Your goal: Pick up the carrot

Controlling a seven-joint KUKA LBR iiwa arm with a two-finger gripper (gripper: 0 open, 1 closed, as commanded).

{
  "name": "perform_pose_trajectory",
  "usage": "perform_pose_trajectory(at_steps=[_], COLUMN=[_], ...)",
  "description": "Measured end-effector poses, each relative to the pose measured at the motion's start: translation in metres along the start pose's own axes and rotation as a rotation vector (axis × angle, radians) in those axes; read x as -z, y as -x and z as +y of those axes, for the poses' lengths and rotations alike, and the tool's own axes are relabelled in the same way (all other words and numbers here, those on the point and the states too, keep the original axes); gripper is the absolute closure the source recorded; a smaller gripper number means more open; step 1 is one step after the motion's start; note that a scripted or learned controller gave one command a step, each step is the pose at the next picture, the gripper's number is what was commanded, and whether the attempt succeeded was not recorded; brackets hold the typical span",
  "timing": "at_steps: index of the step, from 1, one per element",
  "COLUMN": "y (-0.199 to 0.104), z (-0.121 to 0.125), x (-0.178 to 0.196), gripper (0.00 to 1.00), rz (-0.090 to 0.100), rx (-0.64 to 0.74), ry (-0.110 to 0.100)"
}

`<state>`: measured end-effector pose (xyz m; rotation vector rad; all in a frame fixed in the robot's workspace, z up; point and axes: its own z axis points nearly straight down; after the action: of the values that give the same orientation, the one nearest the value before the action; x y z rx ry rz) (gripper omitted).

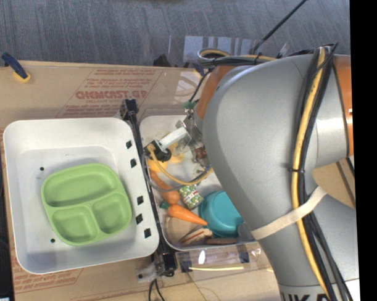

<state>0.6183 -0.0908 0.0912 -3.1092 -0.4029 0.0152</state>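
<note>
The carrot (186, 215) is orange with a small green stub at its left end. It lies in the right bin (152, 124) near the front, between a teal bowl (220, 215) and the bin's left wall. My gripper (193, 145) hangs over the back half of that bin, well behind the carrot and apart from it. The big grey arm covers the right side of the bin and hides much of the gripper.
In the right bin, a second orange piece (169, 197) and a small patterned can (190, 195) lie just behind the carrot. A yellow item (156, 172) hugs the left wall and a tan object (178, 231) sits at the front. The left bin (23, 183) holds a green divided plate (85, 203).
</note>
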Motion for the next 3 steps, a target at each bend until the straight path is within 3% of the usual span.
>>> perform_pose_trajectory(at_steps=[1, 2, 3], y=[-0.009, 0.001, 0.045], z=[0.001, 0.001, -0.011], x=[0.001, 0.0, -0.001], gripper=[0.0, 0.0, 0.0], rz=[0.004, -0.001, -0.001], rx=[-0.037, -0.043, 0.029], ry=[-0.001, -0.004, -0.002])
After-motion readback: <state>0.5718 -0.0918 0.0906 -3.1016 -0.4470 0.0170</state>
